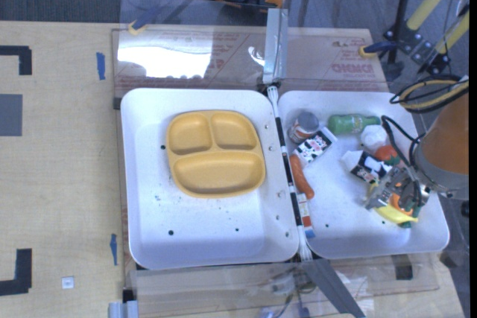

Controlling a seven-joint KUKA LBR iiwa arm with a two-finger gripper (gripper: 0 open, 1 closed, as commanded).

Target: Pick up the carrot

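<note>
a: while logged, carrot [300, 176] lies in right bin [436, 234] by the divider.
b: likely light, stiff, smooth; grip mid-length. gripper [393, 194] sits well apart; finger state unclear.

I see even, soft light from above; faint shadows. Glare streaks the clear panel [179, 56] at eleven o'clock. My arm [451, 141] at three o'clock looks blurred; the bins' [216, 238] white reads slightly washed.
</note>
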